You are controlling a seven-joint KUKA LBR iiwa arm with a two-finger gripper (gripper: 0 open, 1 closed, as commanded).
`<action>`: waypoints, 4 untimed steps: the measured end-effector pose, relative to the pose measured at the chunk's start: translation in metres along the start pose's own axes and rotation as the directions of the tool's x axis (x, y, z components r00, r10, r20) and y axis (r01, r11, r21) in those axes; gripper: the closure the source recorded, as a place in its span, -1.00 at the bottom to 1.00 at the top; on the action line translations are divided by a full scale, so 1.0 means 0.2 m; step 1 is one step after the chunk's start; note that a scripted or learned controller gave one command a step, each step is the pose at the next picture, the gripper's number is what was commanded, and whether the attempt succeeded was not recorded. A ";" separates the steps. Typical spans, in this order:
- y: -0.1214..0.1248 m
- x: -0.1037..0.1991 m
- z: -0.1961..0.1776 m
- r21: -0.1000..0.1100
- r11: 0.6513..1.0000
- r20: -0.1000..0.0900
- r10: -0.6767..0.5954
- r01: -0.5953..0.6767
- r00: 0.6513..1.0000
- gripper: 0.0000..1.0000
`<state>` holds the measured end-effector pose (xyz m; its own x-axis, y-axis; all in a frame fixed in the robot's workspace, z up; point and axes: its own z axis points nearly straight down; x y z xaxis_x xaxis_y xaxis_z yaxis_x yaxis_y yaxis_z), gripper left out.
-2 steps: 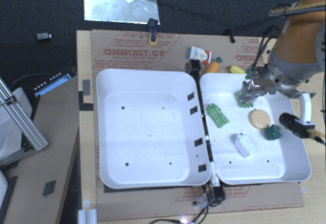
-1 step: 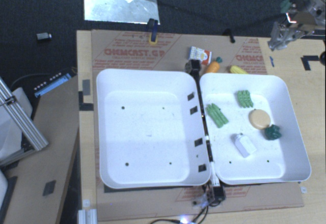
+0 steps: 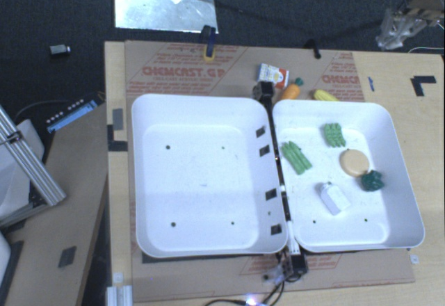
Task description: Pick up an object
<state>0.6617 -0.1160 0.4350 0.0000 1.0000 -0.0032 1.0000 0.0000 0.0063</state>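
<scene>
two shallow white bins sit side by side on the bench, which is covered with printed cardboard. the left bin and the right bin meet along a dark hinged seam. the objects to pick lie in the right bin: a long green ridged piece near the seam, a smaller green ridged piece toward the far wall, a round tan disc just beside a dark green lump, and a small white block nearer the front. behind the bins, on the cardboard, rest an orange carrot-like toy and a yellow toy. part of the arm shows at the top right corner, well away from the bins; whether the tool is spread or pressed together cannot be told.
</scene>
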 end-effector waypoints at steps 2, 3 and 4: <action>0.03 -0.46 0.19 0.001 1.000 0.000 0.000 0.000 1.000 1.00; 0.04 -0.45 0.11 0.002 1.000 -0.001 -0.004 0.004 1.000 1.00; 0.04 -0.45 0.06 0.002 1.000 -0.001 -0.005 0.005 1.000 1.00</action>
<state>0.6690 -0.2058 0.4237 -0.0048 1.0000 -0.0026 1.0000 0.0048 0.0042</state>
